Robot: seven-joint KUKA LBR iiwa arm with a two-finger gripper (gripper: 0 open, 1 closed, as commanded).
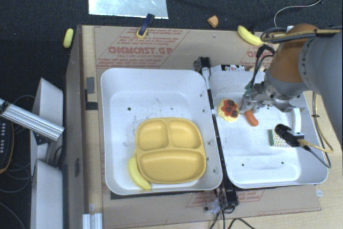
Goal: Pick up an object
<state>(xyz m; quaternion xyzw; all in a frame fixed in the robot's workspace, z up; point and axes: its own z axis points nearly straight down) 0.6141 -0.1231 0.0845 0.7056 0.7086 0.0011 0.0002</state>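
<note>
You had the orange sausage-shaped toy (252, 118) as the likeliest pick. It lay on the floor of the right bin (268, 169), just right of the toy pizza piece (229, 110) and apart from it. The tool (251, 104) also hung just right of the pizza piece, close over the sausage's far end, and you could not tell whether it was open or closed.

By its look, the sausage would have been light, hard moulded plastic. It was smooth and rounded, so it was apt to roll or squirt out of a pinch. You would have done best to close across its short width at the middle, not along its length. It did not seem fragile. The pizza piece looked flat and low, which would have made it harder to get hold of.

For writing, you could read "CHEMCAST" in red on the brown cardboard (139, 51), well up and left of the pizza piece. The letters after it were unclear.
</note>
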